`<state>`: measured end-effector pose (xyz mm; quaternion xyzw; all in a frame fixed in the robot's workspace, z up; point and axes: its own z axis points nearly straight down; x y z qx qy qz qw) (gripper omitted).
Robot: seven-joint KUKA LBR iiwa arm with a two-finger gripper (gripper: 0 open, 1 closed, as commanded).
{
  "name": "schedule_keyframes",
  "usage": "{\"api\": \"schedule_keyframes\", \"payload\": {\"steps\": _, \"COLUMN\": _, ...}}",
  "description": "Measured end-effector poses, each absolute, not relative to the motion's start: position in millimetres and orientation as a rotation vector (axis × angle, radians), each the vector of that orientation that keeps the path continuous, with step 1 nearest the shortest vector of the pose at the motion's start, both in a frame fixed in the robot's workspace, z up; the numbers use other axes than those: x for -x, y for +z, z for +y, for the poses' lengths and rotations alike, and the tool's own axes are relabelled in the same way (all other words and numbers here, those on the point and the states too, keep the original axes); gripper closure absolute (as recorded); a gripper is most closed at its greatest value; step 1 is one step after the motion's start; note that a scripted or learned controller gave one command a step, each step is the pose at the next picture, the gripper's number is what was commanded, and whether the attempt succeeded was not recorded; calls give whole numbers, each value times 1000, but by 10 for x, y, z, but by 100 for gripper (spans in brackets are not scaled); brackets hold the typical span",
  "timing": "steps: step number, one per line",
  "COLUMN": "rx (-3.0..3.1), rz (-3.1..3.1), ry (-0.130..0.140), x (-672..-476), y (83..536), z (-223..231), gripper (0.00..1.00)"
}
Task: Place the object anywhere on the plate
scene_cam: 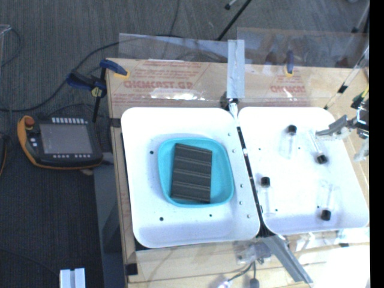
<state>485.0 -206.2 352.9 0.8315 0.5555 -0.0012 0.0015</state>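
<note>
Dark ribbed block (192, 173) lies flat on the blue plate (223, 188), roughly centred, long side running near to far. It is fully inside the plate rim, touching nothing else. The plate sits in the middle of the left bin (141, 221).

Right bin (354, 212) touches the left bin along the shared middle edge. It has four small black knobs: far one (291, 129), right one (321, 158), one near the divider (264, 182), and one near the front (325, 215). They are spread apart, and something clear seems to sit beside each, too faint to make out.

Gripper (351, 125) is at the far right edge, over the right bin's far right corner, well apart from the plate and block. Only grey bits are visible there, cut off by the frame. Can't tell if it is wide or narrow. Nothing seen in it.

Both bins rest on brown cardboard (168, 80). A blue clamp (96, 83) is at its far left corner. A handheld control screen (60, 141) lies on the dark floor left of the bench.
</note>
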Motion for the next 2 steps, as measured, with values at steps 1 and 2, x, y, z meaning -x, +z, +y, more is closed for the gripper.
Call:
{"api": "schedule_keyframes", "payload": {"steps": 1, "rx": -2960, "rz": 1045, "ry": -5, "x": -5033, "y": 4099, "z": -1922, "gripper": 0}}
{"api": "schedule_keyframes", "payload": {"steps": 2, "rx": -3085, "rz": 579, "ry": -5, "x": -4847, "y": 4065, "z": -2200, "gripper": 0}}
